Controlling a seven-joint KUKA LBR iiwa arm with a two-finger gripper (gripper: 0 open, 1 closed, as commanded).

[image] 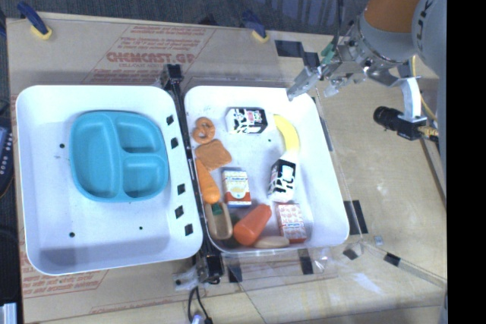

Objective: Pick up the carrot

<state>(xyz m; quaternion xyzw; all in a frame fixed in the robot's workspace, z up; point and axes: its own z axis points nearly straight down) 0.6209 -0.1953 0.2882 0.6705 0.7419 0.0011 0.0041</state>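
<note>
A camera looks down at a slant on a bench point(380, 193) carrying two shallow white bins side by side. The left bin point(45, 186) holds a blue sectioned tray point(119, 155). The right bin point(323, 186) is crowded with toy food. The carrot point(207, 184), a slim orange piece, lies against this bin's left wall, pointing roughly along it, with a tan bread slice point(213, 154) at its far end and a small juice carton point(237, 187) just beside it on the right. A fatter orange-red sausage point(252, 224) lies nearer the front.

The grey arm enters from the right. Its claw point(304, 86) hovers above the bin's far right corner, grasping nothing; whether its fingers are spread or closed is too small to tell.

The pick appears not yet begun: the carrot lies untouched. The claw sits well apart from it, diagonally across the bin, so the crossing, descent, grasp and lift all seem left to do.
</note>
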